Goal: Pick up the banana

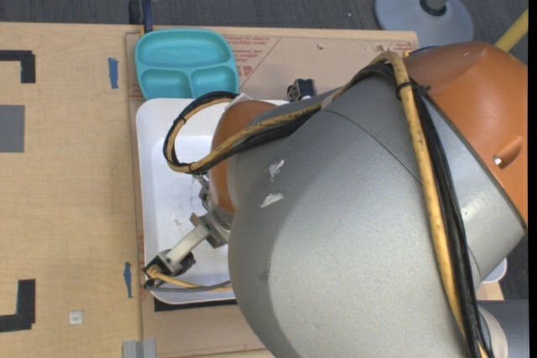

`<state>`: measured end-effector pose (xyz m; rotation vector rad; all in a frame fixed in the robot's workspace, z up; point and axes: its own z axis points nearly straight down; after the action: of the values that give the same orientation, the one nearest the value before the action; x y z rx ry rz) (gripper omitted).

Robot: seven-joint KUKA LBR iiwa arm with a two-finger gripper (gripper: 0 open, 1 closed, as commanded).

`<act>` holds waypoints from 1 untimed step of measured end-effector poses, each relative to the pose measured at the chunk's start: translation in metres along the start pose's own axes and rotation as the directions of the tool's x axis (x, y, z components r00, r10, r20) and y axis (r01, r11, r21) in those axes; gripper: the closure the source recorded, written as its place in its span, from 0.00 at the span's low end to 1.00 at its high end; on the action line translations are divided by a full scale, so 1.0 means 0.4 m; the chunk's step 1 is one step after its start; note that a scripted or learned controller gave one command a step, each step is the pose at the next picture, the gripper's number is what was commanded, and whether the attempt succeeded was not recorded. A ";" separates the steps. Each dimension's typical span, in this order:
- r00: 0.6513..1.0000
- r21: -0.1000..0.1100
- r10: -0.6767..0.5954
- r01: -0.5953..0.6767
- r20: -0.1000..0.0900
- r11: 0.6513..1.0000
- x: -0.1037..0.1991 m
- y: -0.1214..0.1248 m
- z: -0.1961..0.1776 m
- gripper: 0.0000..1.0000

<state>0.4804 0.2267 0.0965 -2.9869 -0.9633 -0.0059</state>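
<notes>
Grey arm (352, 247) with orange band (470, 88), leaning in over the worktop's right edge and bent steeply down, most likely to bring the wrist low into a bin for the grasp. Beneath it the tan worktop (67, 205), bare toward its left edge. White bin (159, 180) near the worktop's middle, left wall and a strip of floor uncovered, the rest under the arm. Banana hidden, judged to lie in that bin beneath the arm's bulk; cannot tell exactly where. Jaws masked by the wrist: spread or pressed together, cannot tell. Teal divided plate (185, 63) against the bin's far wall, toward the worktop's far edge, apparently parked out of the reach path. Small black object (299, 88) near it, further right.
</notes>
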 end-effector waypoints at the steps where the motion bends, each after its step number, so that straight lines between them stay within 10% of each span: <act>1: 0.999 -0.002 0.039 -0.039 0.004 0.999 -0.002 0.003 -0.350 1.00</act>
<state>0.4801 0.2245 0.2365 -3.0082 -0.9053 -0.0005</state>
